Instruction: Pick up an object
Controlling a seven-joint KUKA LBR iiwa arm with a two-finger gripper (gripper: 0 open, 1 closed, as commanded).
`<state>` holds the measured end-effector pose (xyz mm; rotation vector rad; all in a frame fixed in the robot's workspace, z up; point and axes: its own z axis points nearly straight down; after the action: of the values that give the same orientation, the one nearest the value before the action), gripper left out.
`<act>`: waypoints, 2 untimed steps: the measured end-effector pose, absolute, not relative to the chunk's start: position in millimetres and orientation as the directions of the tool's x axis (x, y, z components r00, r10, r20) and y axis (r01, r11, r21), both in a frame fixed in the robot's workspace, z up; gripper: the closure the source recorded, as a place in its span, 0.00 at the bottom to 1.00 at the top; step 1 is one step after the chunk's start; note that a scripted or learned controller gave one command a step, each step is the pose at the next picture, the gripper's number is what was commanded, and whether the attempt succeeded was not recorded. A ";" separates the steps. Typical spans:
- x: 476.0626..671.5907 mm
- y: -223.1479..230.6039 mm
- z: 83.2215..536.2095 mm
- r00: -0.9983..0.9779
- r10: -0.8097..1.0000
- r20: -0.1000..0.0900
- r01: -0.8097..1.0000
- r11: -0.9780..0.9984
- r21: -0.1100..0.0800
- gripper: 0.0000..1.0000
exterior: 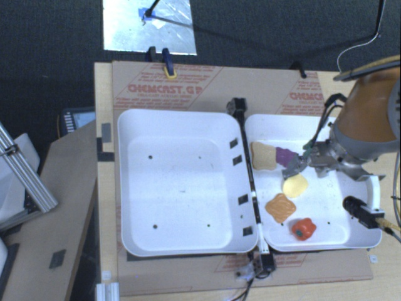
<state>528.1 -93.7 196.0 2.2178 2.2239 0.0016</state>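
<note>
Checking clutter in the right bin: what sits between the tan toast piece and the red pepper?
In the camera view, the yellow lemon-like piece and the orange waffle-like piece lie between the toast and the red pepper.

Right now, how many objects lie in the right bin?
5. A tan piece at the upper left, a purple one beside it under the gripper, a yellow one below, an orange one, a red one lowest. The arm may hide others.
</note>
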 end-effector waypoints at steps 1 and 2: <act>582.9 -198.4 325.4 0.005 1.000 -0.011 1.000 -0.004 0.020 0.00; 648.3 -179.9 512.4 -0.008 1.000 -0.007 1.000 0.008 0.023 0.00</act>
<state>648.3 -179.9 512.4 2.1972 2.2155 0.0172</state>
